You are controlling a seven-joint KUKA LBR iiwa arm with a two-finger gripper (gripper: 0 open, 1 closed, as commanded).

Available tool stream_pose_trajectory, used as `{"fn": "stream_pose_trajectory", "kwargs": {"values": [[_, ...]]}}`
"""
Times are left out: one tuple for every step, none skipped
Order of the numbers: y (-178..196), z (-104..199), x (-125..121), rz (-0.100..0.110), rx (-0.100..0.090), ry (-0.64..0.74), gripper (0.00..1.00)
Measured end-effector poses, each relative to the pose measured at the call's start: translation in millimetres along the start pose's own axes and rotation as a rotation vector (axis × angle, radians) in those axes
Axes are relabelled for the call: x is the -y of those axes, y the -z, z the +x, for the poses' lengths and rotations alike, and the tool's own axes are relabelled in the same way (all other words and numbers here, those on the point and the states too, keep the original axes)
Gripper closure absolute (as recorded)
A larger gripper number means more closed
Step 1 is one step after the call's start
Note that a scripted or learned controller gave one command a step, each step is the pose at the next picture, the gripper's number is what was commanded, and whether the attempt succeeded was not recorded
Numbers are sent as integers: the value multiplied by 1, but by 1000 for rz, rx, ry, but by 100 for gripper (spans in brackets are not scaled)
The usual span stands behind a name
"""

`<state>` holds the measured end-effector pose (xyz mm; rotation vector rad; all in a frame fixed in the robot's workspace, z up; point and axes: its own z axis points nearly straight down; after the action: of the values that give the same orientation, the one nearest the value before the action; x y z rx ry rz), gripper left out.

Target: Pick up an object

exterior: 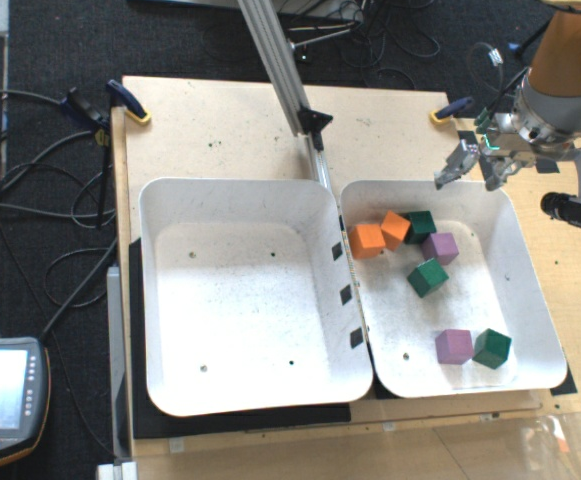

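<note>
Camera view, looking down at a slant: seven blocks lie in the right bin [530, 298], all resting on its floor. Upper cluster, toward the frame's centre right: two orange blocks [367, 239] and [395, 228] touching side by side, a dark green block [420, 225] just right of them, a purple block [440, 248] below and right of that, and a green block [428, 277] just beneath the purple one. Lower pair, near the bin's bottom right corner: a purple block [454, 346] with a green block [492, 348] touching its right side.

Gripper [477, 168] sits at upper right of frame, above the far rim of the right bin, well apart from every block. Fingers [455, 166] spread, nothing between them. Grey arm with orange band [566, 38] rises toward the top right corner.

Left bin [170, 268] adjoins the right bin at frame centre. Both rest on a pale bench board [220, 128]. A metal pole [270, 43] slants from top centre to the bins' junction.
</note>
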<state>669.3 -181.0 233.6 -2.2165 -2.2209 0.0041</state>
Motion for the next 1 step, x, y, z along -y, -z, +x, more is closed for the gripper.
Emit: {"fn": "stream_pose_trajectory", "kwargs": {"values": [[2,0,0,-3,1,1,0]]}}
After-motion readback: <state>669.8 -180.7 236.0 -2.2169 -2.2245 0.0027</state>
